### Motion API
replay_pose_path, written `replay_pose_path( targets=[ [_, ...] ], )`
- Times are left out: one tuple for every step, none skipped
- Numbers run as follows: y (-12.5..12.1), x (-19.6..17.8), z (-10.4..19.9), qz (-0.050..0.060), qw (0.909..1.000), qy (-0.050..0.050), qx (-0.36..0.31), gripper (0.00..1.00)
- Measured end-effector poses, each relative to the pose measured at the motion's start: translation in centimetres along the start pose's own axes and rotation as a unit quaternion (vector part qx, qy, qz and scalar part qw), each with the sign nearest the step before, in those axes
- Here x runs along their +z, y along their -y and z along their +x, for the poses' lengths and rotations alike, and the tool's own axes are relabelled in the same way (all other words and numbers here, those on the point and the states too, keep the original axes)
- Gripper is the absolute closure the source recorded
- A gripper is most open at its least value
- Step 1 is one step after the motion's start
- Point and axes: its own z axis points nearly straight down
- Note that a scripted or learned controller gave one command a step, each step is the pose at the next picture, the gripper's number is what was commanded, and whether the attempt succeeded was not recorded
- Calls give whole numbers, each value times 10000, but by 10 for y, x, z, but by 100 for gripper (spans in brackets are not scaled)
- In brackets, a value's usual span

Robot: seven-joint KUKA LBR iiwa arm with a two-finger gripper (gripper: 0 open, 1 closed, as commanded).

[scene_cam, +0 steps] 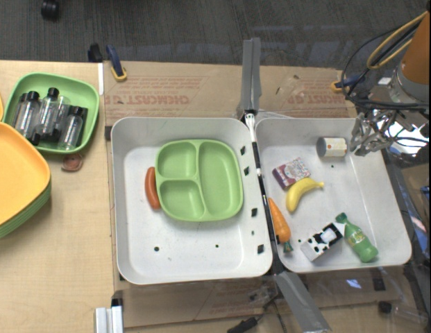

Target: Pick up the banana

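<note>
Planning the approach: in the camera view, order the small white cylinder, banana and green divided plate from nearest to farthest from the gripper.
From the gripper:
1. Small white cylinder, right bin, just beside it.
2. Banana, right bin's middle.
3. Green divided plate, left bin.

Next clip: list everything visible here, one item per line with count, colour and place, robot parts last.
left bin: 1, white, centre of bench
right bin: 1, white, beside the left bin
divided plate: 1, green, in left bin
sausage: 1, red-orange, left bin, against the plate's left edge
banana: 1, yellow, middle of right bin
packet: 1, pink-purple, just above the banana
carrot: 1, orange, right bin's left wall
small cylinder: 1, white, right bin's far end
bottle: 1, green, right bin's near right
black-and-white toy: 1, left of the bottle
green tray: 1, far left, holding clear vials
orange plates: stack, left edge
gripper: 1, metallic, over right bin's far right corner
</note>
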Motion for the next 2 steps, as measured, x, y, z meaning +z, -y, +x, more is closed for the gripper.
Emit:
replay_pose_path(
  targets=[
    [-19, -3, -26, -7, 9875, 3, -1574, 100],
    [-5, -4, 5, -13, 9598, 3, -2808, 100]
  ],
)
